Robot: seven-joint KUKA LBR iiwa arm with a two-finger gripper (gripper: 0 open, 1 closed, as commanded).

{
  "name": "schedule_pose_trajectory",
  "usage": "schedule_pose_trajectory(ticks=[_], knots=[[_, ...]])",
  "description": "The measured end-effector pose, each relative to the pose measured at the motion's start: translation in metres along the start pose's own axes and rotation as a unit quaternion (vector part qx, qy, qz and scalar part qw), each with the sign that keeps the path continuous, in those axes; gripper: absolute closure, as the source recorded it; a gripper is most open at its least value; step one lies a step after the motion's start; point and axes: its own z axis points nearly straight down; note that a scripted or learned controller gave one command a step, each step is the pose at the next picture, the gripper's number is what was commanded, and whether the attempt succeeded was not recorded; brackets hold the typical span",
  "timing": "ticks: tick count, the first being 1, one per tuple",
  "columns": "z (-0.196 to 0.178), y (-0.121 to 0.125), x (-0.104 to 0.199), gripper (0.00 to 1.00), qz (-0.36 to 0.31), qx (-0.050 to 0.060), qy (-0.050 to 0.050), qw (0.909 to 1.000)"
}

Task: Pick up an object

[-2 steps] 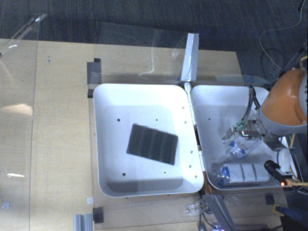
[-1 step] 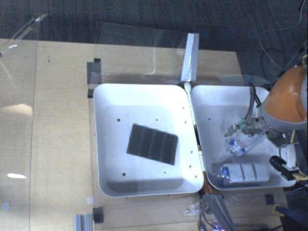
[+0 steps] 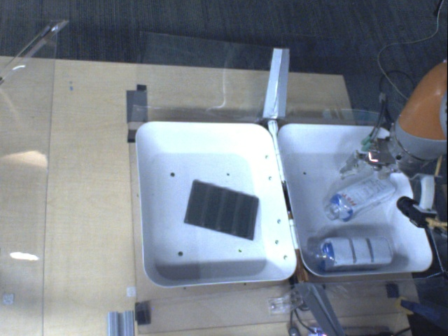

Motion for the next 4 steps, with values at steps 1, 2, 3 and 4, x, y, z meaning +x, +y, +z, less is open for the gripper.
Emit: schedule_pose_trajectory(ticks=[1, 2, 3, 4], knots=[[0.007, -0.022, 0.006, 0.0, -0.017, -0.007, -0.003, 0.9998], [0.007, -0.022, 0.006, 0.0, -0.017, -0.007, -0.003, 0.9998], [0.011, -0.033, 0.017, 0.0, -0.056, -0.021, -0.011, 0.9981], [0.012, -0.034, 0.029, 0.0, -0.084, -0.027, -0.012, 0.996]])
